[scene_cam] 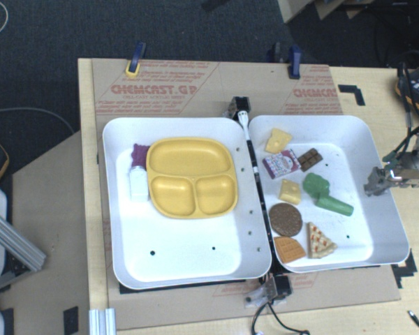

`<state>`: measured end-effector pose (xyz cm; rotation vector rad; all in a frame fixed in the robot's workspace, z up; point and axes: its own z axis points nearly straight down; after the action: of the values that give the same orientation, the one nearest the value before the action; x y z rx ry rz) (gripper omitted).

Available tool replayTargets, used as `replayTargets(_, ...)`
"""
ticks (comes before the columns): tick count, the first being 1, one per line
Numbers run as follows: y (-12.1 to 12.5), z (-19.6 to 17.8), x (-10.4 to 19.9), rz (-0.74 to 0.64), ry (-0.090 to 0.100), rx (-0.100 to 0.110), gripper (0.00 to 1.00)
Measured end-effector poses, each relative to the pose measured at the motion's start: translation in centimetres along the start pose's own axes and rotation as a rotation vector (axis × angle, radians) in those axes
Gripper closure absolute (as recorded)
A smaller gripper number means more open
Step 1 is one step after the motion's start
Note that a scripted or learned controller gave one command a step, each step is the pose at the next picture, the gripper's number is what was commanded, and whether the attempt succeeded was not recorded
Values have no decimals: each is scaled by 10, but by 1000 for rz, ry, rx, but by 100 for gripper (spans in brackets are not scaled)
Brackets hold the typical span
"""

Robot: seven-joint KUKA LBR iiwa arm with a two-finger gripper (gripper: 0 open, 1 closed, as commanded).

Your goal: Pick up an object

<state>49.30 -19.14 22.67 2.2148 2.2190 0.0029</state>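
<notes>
We see the gripper (385, 180) at the frame's right edge, just outside the right bin (366, 135), its jaws' state untellable, while pickable toys like the green piece (325, 194) lie loose within reach.

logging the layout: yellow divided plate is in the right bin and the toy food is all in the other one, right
Not quite: the yellow divided plate is in the left bin, as the camera view shows. The toy food, such as the pizza slice and cookie, lies in the other one, the right bin.

Bench (195, 82) with two white bins (188, 271)
</notes>
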Motion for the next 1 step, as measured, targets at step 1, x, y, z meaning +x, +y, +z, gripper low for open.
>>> replayTargets(1, 36, 0, 51, -5, 3, 1, 100)
